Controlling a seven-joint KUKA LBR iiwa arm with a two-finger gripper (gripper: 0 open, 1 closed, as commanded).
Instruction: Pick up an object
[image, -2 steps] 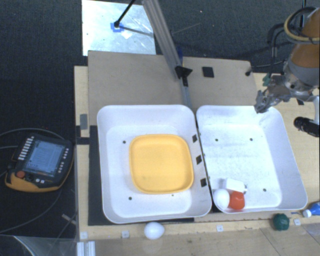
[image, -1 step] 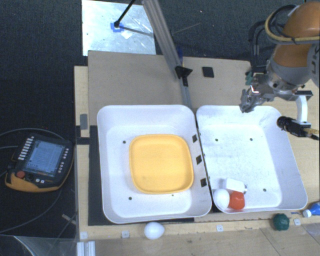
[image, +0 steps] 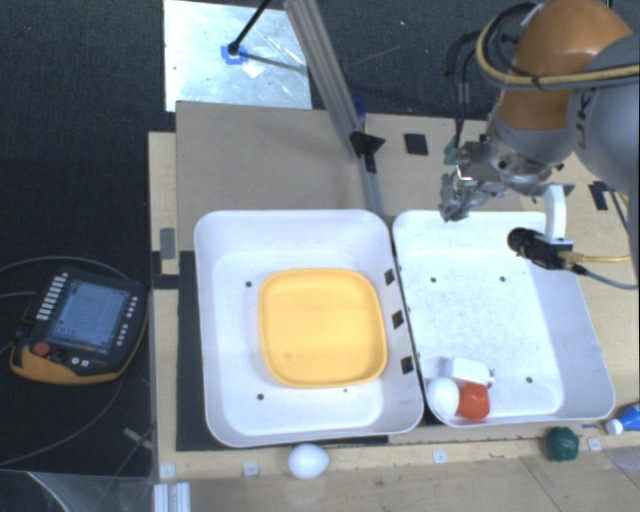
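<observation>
Approach step: end effector (image: 455, 208), finger state indiscernible, hangs over the right bin's (image: 500, 300) far edge; next move likely carries it toward the red ball (image: 474, 402).

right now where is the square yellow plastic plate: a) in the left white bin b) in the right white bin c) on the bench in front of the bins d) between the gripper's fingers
a: the square yellow plastic plate lies flat in the middle of the left white bin, while the gripper hangs over the far edge of the right white bin, away from it.
</observation>
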